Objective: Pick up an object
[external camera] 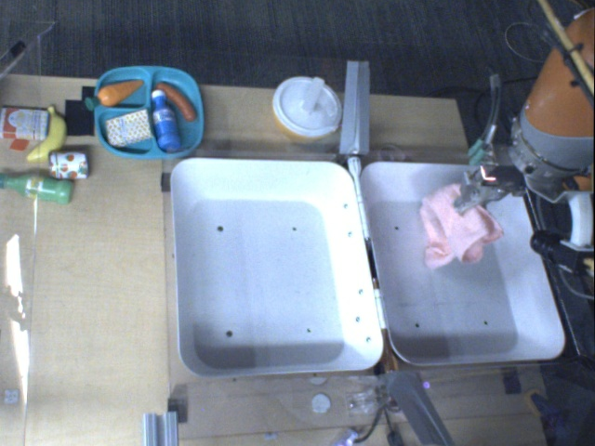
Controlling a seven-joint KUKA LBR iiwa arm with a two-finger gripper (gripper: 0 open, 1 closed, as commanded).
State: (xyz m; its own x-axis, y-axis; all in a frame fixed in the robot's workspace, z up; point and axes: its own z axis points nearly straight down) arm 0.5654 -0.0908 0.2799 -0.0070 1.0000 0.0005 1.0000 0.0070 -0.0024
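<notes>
A crumpled pink cloth (453,230) lies in the right white bin (521,333), in its upper middle part. My gripper (475,193) reaches in from the right, below the orange band of the arm (558,82). Its fingertips meet at the cloth's top edge, pinched on a fold that is drawn up towards them. The rest of the cloth hangs down and to the left, its lower part resting on the bin floor.
The left white bin (270,342) sits beside the right one, with a metal divider post (353,110) behind the seam. A white lidded container (307,107) and a blue tray of toy food (149,110) stand behind it. Small items (46,156) lie at far left.
</notes>
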